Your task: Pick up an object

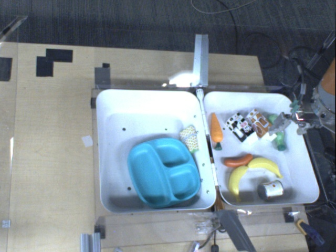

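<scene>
Camera view, looking down on both bins.

Left bin (113, 140), centre-left of frame: we see a blue tray (164, 171) taking up its lower middle, and a small patterned pouch (189, 137) wedged against the divider wall. Plenty of bare floor up and left of the tray.

Right bin (310, 188), centre-right of frame: this is where the pickable stuff sits. Carrot (216, 128) lies along the divider, top left of the bin. Black-and-white block (239, 126) and brown box (258, 122) are touching, upper middle. Sausage (238, 160) rests just above the banana (251, 172), the two in contact. Metal can (271, 190) on its side, touching the banana's lower right. Green piece (280, 140) sits near the right wall.

Gripper (286, 121) is at the upper right of the bin, by the green piece and brown box, arm coming in from the frame's right edge. We can't tell how wide it's set or whether it has anything; too blurred.

Our read: no pick confirmed yet. Green piece is the nearest candidate, but the right wall crowds it. Carrot is hard against the divider, poor clearance on that side. Can has open floor to its right and below, so it's the cleaner approach.
</scene>
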`<state>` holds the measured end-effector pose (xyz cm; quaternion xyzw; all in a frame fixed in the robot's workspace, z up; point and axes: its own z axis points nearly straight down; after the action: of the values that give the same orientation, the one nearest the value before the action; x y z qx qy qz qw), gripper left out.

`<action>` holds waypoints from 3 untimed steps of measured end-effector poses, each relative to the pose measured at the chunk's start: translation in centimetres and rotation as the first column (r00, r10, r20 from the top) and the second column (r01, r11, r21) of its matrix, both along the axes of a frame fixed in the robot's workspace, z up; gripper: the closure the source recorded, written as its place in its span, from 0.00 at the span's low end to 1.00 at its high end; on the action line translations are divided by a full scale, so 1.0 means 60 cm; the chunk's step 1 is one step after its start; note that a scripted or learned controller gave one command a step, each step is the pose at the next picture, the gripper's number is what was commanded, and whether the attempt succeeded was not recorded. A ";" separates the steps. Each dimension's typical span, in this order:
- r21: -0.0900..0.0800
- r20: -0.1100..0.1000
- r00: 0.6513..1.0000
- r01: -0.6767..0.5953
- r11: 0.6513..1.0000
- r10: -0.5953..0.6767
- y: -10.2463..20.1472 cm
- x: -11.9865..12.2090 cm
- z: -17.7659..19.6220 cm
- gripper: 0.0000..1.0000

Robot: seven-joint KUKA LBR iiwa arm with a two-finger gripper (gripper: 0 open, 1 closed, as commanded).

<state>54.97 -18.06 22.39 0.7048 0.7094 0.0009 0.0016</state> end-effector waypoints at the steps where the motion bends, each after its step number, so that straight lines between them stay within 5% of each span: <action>1: 0.000 0.004 0.997 0.078 0.997 -0.078 -0.037 0.007 -0.212 0.00; 2: 0.004 -0.020 1.000 0.017 1.000 -0.016 -0.030 0.099 -0.226 0.00; 3: 0.003 -0.028 1.000 0.013 1.000 -0.013 -0.032 0.097 -0.209 1.00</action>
<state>60.78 -19.98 9.85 0.7094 0.7047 -0.0076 -0.0094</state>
